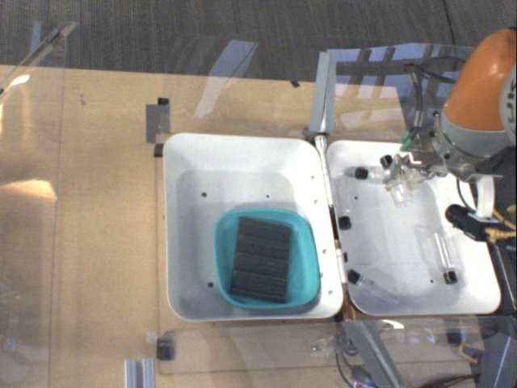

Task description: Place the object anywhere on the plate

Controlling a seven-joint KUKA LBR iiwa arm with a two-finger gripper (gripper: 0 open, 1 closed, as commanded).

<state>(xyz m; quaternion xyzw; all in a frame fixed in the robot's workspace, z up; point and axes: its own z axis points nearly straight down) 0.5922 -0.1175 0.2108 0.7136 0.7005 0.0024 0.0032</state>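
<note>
Lying flat across the teal plate (pixel 305 253) in the left bin (pixel 186 217), the dark ridged object (pixel 261 259) is already placed. Gripper (pixel 404 168) hangs above the right bin (pixel 477 289), state cannot be told; best withdrawn without disturbing the plate.

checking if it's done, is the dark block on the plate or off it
On it: the dark block lies flat inside the teal plate, in the left bin.

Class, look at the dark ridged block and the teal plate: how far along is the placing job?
Done, by the look of it: the dark ridged block lies flat on the teal plate in the left bin. In hand: nothing visibly; the gripper sits over the right bin. Left: apparently nothing.
</note>
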